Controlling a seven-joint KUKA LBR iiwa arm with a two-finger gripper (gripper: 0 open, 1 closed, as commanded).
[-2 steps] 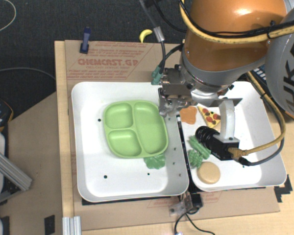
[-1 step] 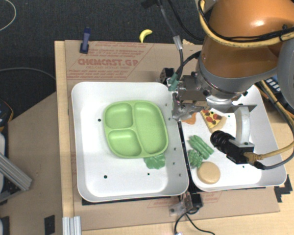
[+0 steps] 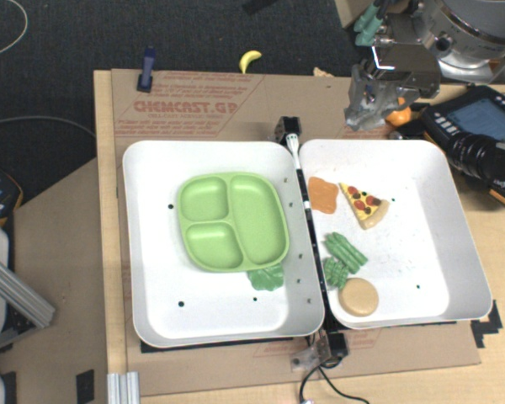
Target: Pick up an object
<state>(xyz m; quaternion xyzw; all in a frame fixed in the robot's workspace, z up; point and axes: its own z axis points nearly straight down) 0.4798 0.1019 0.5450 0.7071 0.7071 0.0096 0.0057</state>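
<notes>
Landmark: the black hinge strip where the two white bins meet.

Gripper hangs beyond the far rim of the right bin, right of the strip's far end, raised above the bench rather than down among the items. Whether the jaws are spread or closed I cannot tell; nothing is visibly gripped. Judged a start or transit pose, clear of the bin walls so the arm can drop in from above.

Candidate objects all lie loose in the right bin, crowded toward the strip:
- orange slice, just right of the strip
- pizza wedge, further right, apart from the orange piece
- green bean bundle, nearer the camera, close to the strip
- round tan cookie, just beyond the beans toward the near rim

Left of the strip, the left bin holds a green divided plate, with a green leafy piece at its near edge.

Judgement: pizza wedge sits most in the open, so easiest to straddle; items hugging the strip risk finger contact with the wall.
</notes>
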